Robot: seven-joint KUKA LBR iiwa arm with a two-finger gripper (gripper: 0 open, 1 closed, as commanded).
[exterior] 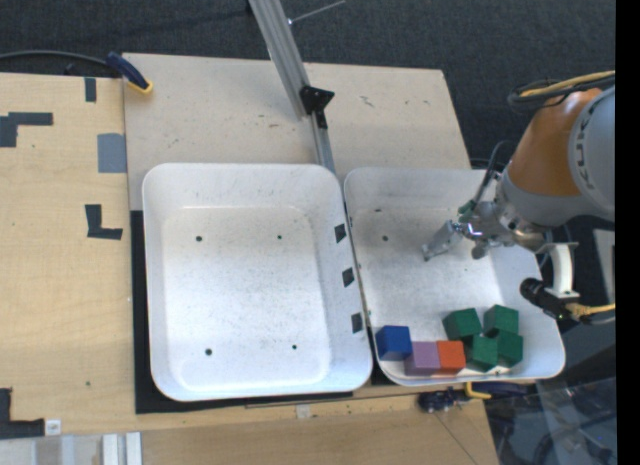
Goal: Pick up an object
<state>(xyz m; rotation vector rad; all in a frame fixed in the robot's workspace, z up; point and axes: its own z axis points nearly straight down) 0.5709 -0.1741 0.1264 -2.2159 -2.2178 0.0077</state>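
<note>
Surroundings: dark carpet lies behind a pale wooden worktop [250,103], with a slanted metal rail [280,38] crossing the top.
Left bin [160,193]: white, shallow, speckled, resting on a dark mat.
Right bin [400,188]: white, touching the left bin along their shared edge; all the blocks sit in its near right corner.
Blue block [393,341]: at the near left end of the cluster, just beside the bin's wall.
Purple block [426,356]: touching the orange block [451,355] on its right, both against the near rim.
Green blocks [485,335]: several bunched together just right of the orange one, some seeming to lean on each other.
Arm [560,158]: grey with an orange band, entering from the right above the right bin.
Claw [440,241]: low over the bin's bare middle, pointing left, well apart from the blocks; whether its fingers are apart or together I cannot tell, and nothing is seen between them.
</note>
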